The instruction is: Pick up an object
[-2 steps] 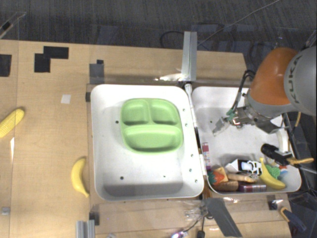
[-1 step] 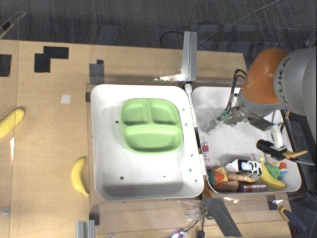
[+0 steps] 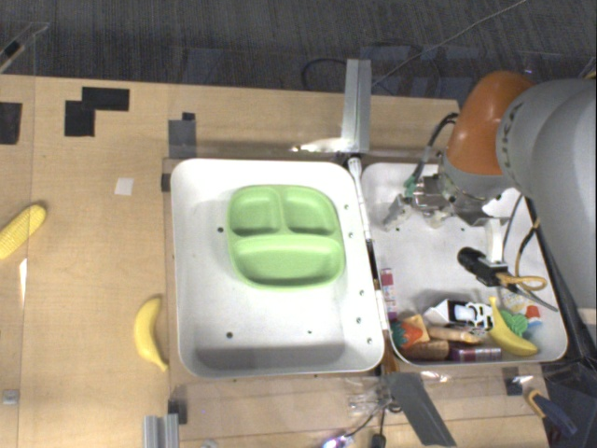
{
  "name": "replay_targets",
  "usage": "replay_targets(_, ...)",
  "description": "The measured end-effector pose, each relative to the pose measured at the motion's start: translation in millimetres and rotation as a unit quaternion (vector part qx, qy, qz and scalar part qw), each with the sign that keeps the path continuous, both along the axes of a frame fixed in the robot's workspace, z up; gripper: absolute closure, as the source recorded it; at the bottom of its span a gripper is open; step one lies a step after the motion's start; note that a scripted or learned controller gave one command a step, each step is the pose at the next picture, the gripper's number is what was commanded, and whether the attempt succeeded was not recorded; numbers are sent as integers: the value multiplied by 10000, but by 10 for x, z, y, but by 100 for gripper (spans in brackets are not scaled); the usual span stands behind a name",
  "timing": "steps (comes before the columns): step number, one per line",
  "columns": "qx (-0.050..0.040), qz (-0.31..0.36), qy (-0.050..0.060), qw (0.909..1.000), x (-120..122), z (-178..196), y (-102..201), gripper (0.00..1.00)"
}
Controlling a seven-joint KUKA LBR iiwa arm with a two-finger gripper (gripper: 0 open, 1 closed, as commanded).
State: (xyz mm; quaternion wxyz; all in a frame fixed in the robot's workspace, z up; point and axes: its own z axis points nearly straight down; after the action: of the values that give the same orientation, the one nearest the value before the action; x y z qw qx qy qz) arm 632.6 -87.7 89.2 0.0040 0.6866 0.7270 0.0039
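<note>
- Claw (image 3: 412, 203) hangs low over the far part of the right bin (image 3: 424, 259), above bare white floor. Whether it is open or closed I cannot tell from this slant, and nothing can be seen in its hold.
- Things worth picking lie well apart from it, crowded along the near wall of the same bin: a small yellow banana (image 3: 515, 332), a black-and-white item (image 3: 469, 314) just beside it, and a brown piece (image 3: 427, 348) near the corner.
- That crowding probably comes from the bin's shallow slope or from careless drops. It leaves little room around any one piece, so a grasp there may nudge its neighbours.
- Closing where the claw is now would likely catch nothing, so the pick looks not yet begun.
- The left bin (image 3: 201, 325) holds a green divided plate (image 3: 284, 236), lying flat and roughly centred. It is broad and low, and I judge it awkward to pinch.
- A second banana (image 3: 149, 329) and a corn cob (image 3: 20, 230) rest on the tabletop (image 3: 84, 287) outside both bins, likely out of play.
</note>
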Motion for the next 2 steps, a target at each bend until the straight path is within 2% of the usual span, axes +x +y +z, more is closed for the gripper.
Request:
replay_targets(1, -8, -669, -9, 9978, -571, 10, -615, 0)
replay_targets(2, 21, -2259, 3, 9742, -456, 0, -660, 0)
